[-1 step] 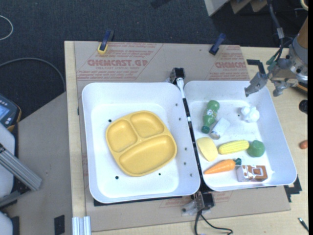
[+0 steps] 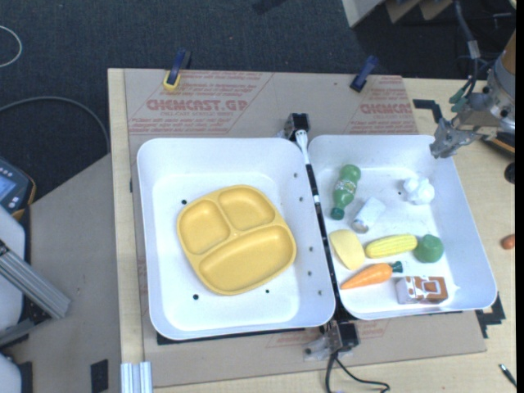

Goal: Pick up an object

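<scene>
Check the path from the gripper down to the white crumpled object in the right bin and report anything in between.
Nothing visible stands between them. The gripper hangs over the right bin's far right corner, and the white crumpled object lies just nearer the camera and leftward, with bare bin floor around it. The green bottle lies well off to the left.

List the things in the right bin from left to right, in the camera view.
Bottle → yellow piece → carrot → corn → white lump → green ball.
</scene>
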Controlling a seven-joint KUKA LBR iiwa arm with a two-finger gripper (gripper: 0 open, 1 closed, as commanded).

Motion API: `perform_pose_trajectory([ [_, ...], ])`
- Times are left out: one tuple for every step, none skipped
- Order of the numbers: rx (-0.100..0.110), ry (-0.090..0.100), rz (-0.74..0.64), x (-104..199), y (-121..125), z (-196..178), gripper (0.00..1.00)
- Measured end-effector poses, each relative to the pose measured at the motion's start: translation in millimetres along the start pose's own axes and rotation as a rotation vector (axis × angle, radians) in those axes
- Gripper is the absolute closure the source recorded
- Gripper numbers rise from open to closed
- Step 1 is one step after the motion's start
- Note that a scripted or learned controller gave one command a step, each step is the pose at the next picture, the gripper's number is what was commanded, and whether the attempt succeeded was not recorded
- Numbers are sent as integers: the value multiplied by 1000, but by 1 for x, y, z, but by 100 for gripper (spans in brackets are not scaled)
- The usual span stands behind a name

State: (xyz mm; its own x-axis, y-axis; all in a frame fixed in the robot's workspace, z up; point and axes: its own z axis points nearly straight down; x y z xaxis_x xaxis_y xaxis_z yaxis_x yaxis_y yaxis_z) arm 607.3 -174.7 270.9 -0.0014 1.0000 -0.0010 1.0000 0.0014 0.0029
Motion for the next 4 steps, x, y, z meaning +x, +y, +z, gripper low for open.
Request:
perform_pose_trajectory([
  [13, 7, -7, 79, 25, 99, 100],
  [10, 6, -5, 152, -70, 66, 100],
  [-15, 5, -7, 198, -128, -131, 100],
  [11, 0, 1, 208, -61, 5, 100],
])
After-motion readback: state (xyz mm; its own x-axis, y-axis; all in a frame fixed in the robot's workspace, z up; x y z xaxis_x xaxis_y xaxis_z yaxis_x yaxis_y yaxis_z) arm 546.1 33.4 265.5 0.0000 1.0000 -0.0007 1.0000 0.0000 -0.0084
